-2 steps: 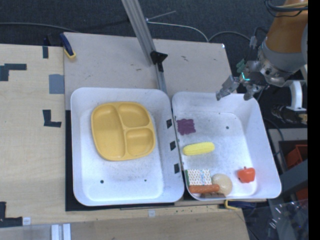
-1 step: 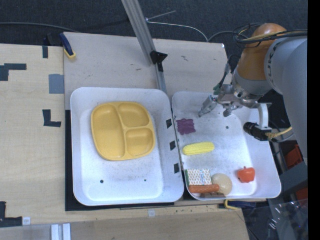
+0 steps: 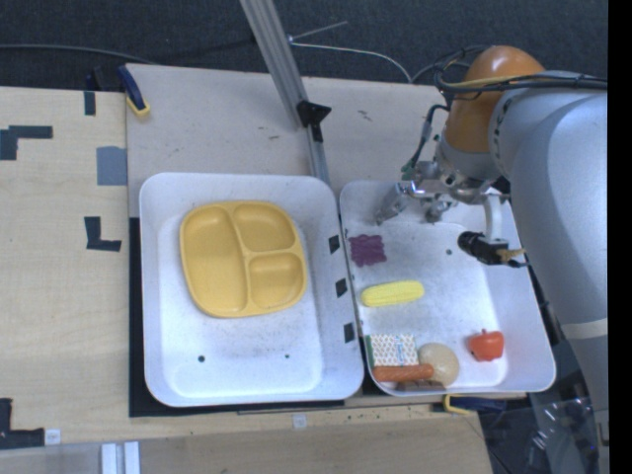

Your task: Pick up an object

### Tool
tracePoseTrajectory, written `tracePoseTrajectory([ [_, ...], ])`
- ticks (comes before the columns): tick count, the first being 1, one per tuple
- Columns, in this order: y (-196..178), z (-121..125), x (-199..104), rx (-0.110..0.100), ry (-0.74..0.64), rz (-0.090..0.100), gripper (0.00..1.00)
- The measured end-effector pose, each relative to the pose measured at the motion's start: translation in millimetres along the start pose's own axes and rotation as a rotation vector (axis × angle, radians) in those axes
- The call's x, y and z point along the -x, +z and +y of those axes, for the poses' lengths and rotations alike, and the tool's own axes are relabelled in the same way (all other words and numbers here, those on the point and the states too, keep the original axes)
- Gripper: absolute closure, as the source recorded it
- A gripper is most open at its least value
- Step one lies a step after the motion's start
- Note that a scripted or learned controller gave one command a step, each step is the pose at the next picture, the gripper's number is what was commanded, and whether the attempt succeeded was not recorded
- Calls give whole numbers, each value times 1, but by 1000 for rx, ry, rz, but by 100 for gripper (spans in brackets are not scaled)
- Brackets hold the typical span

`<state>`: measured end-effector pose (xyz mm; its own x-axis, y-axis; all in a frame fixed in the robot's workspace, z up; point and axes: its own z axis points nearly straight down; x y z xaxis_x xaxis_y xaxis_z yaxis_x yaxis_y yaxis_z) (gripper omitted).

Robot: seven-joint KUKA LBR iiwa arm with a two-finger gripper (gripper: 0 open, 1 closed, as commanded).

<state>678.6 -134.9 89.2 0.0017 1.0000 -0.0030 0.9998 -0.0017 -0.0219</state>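
Two shallow white bins sit side by side on the bench. The left bin [image 3: 168,363] holds a yellow divided tray [image 3: 243,258], lying flat toward its upper half with its three compartments facing up. The right bin [image 3: 513,304] carries the small things: a purple piece [image 3: 367,249] near its upper left, a yellow corn cob [image 3: 393,292] lying crosswise just below that, and along the near edge a little patterned packet [image 3: 392,347], an orange-red sausage-like piece [image 3: 402,372] touching the packet's lower side, a pale round object [image 3: 439,361] just beside them, and a red-orange item with a green top [image 3: 485,345] off toward the right wall. The grey arm [image 3: 563,196] comes in from the right, its orange band [image 3: 489,92] showing above the wrist, and the gripper [image 3: 420,197] hangs over the far end of the right bin, near the back wall. Nothing lies between its fingers that I can make out; the purple piece is the nearest object and sits apart from it, lower and to the left. From here the metal parts at the wrist blur together, so I cannot tell whether the tool is spread wide or closed narrow. A slanted metal pole [image 3: 281,62] crosses the bench behind the bins, ending at a black clamp [image 3: 313,114].
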Motion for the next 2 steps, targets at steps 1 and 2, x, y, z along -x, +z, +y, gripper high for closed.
tracePoseTrajectory([
  [1, 3, -74, 55, 16, 4, 0, 0],
  [2, 1, -10, 46, 13, -4, 3, 0],
])
